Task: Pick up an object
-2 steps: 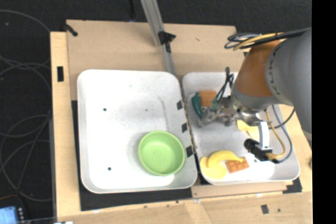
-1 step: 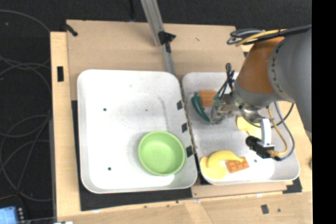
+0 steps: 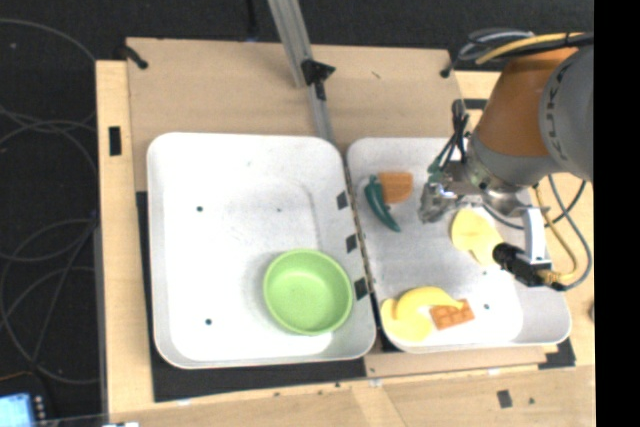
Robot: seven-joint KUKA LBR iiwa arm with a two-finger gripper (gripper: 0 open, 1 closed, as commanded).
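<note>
1. Plywood bench (image 3: 240, 85), tan, bearing two shallow white bins side by side; a grey metal post (image 3: 285, 5) rises from its far edge.
2. Grey arm (image 3: 535, 115) with orange band, reaching in from the right over the right bin.
3. Left bin (image 3: 220, 185), white plastic. Contents: one green bowl (image 3: 308, 291), upright, near the front right corner.
4. Right bin (image 3: 400, 255), white plastic, holding all remaining candidates for the pick.
5. Yellow dish (image 3: 415, 310) at the bin's front, with a small orange waffle-like piece (image 3: 452, 315) resting on its right side.
6. Pale yellow rounded piece (image 3: 472, 233), just right of the gripper and partly under the wrist hardware.
7. Gripper (image 3: 434, 203), low over the bin's middle; whether the jaws stand wide or narrow cannot be told, and nothing is visibly between them.
8. Orange block (image 3: 397, 186), near the bin's far left, just left of the gripper.
9. Dark green pepper-shaped item (image 3: 381, 204), touching or just beside the orange block, lying slantwise.

Handling note: the orange block and pale yellow piece lie nearest. Judged best practice: centre over one item alone, descend squarely, and avoid the green item crowding the block, which could foul a grasp.
</note>
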